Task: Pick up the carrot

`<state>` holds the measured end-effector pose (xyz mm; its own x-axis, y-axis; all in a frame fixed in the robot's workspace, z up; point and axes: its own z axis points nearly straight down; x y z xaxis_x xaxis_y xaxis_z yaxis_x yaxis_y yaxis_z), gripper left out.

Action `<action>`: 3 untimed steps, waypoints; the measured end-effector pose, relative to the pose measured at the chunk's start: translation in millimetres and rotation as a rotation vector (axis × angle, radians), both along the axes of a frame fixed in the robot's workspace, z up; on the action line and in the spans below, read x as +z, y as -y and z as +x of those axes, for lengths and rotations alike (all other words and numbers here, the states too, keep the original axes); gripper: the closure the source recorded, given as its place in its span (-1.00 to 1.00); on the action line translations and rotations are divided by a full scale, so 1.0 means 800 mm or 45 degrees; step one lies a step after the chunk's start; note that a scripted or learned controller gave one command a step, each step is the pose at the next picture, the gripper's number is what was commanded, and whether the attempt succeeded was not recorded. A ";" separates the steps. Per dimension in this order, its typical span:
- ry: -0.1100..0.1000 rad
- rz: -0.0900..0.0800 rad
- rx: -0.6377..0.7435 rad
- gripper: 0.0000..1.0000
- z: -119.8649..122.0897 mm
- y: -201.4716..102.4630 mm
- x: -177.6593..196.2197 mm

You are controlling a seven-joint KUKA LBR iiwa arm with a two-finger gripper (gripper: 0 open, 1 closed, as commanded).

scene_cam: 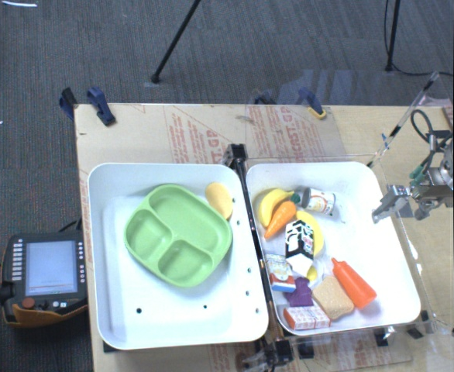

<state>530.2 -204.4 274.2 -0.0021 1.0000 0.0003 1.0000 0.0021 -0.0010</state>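
The carrot (279, 218) is orange with a small green top. It lies at a slant in the right bin (366, 178), near that bin's back left corner, resting against a yellow banana (269, 203). The gripper (403, 200) hangs at the right bin's right rim, well to the right of the carrot and apart from it. Nothing shows between its fingers.
Around the carrot lie a small can (318, 201), a black-and-white carton (297, 239), an orange bottle (354, 283), a slice of bread (332, 297) and small boxes. The left bin (103, 208) holds a green divided plate (179, 234) and a yellow fruit (220, 200). A tablet (47, 273) sits left of the bench.
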 end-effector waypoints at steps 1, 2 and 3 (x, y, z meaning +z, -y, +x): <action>-0.013 0.008 0.328 -1.00 0.049 -0.068 -0.167; 0.021 0.005 0.210 -1.00 0.104 -0.147 -0.224; 0.021 0.007 0.207 1.00 0.105 -0.146 -0.210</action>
<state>614.1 -87.4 105.9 -0.1636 0.9865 0.0042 0.9864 0.1635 0.0162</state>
